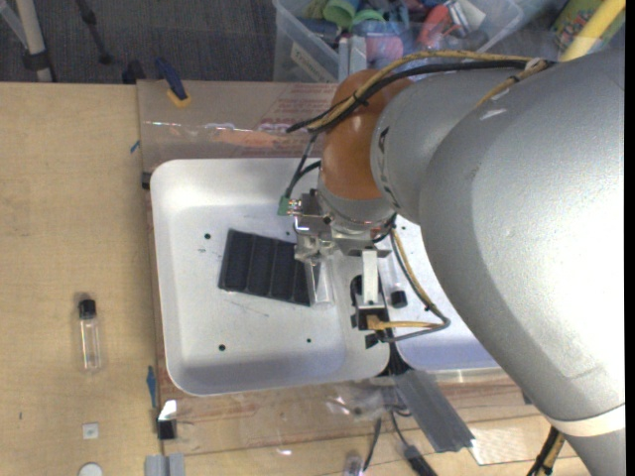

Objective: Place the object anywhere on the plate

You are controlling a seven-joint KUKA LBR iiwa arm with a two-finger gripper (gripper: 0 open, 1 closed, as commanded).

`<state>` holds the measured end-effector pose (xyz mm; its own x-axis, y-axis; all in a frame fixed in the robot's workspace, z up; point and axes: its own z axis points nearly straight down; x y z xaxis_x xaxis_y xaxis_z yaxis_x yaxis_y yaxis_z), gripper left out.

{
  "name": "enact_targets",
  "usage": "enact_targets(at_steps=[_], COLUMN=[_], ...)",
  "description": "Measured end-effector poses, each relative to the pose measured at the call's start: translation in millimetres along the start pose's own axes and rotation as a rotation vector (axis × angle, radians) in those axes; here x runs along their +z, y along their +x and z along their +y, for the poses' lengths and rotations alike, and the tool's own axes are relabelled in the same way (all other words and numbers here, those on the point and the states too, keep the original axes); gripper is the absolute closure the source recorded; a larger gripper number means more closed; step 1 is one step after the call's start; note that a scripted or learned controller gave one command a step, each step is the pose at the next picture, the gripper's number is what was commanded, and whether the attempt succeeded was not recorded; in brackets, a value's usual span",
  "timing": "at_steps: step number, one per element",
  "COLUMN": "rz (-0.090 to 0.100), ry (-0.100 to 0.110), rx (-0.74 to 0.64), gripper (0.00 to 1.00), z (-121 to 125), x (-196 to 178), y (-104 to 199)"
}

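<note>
A flat black ribbed slab (pixel 262 267) lies in the middle of the left white bin (pixel 198 365), tilted slightly down to the right. My gripper (pixel 319 282) points down into this bin at the slab's right edge, touching or just above it. The arm's orange band (pixel 347 157) and grey body cover the bin's right side. I see nothing that reads as a plate apart from this slab.
The right bin (pixel 466 350) is mostly hidden under the arm. A small clear vial (pixel 89 333) lies on the wooden bench to the left. A clear tub of coloured toys (pixel 397 8) stands at the back. A blue clip (pixel 177 92) sits on the taped cardboard behind the bins.
</note>
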<state>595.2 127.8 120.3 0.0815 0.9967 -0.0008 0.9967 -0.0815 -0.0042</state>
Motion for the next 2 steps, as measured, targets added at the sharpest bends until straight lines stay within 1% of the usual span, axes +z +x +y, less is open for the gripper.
enact_targets(at_steps=[1, 2], rz=[0.0, 0.0], ry=[-0.006, 0.0], rx=[-0.326, 0.217], gripper=[1.0, 1.0], z=[59, 9], x=[-104, -55], y=[15, 51])
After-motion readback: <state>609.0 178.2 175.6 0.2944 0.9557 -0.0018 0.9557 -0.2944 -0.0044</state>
